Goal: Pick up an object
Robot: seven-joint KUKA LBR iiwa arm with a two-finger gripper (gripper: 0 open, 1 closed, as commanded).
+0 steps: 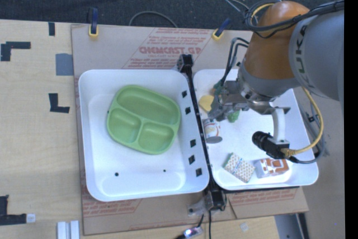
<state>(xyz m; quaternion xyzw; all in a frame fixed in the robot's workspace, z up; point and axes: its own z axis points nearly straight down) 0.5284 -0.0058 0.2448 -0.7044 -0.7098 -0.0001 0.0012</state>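
White-labelled small can [212,131] stands upright beside end effector [224,113], whose grip state I cannot tell.

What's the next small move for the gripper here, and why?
Probably a short descent. The gripper hovers in the right white bin over the small green object, beside the pale yellow piece, with nothing visibly between its fingers.

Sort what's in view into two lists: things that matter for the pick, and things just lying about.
For the pick:
- gripper, low over the right white bin
- small yellow piece beside it
- small white cup with orange band
- patterned white packet
- white and orange carton

Lying about:
- green divided plastic tray in the left white bin
- cardboard sheet
- blue-yellow clamps
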